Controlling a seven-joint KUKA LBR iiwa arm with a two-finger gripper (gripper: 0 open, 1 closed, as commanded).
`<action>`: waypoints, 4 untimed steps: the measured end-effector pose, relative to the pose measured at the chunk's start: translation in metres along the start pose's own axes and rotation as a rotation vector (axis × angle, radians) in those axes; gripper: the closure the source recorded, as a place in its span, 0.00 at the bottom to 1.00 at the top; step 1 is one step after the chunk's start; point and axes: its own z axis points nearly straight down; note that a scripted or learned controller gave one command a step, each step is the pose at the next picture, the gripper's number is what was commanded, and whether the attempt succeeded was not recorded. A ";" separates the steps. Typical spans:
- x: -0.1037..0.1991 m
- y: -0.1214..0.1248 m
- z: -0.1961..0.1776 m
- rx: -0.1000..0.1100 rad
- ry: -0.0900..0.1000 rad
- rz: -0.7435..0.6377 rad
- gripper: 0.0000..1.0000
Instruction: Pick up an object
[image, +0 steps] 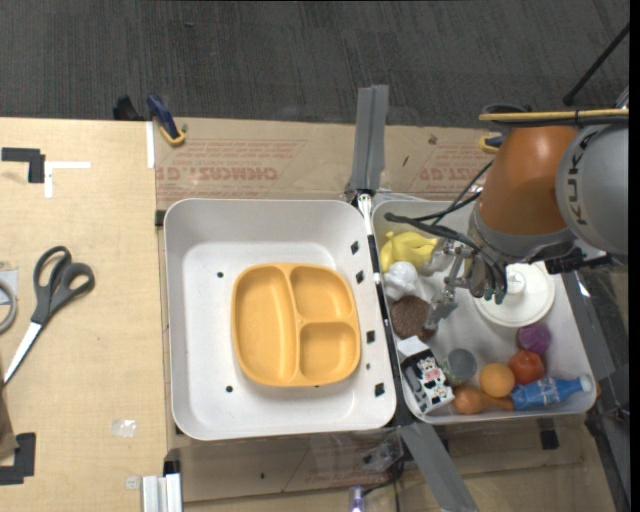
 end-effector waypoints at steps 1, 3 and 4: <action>0.000 -0.114 -0.037 0.001 -0.001 -0.033 0.00; 0.101 -0.050 -0.005 0.020 -0.025 0.230 0.00; 0.101 -0.046 -0.013 0.016 -0.018 0.225 1.00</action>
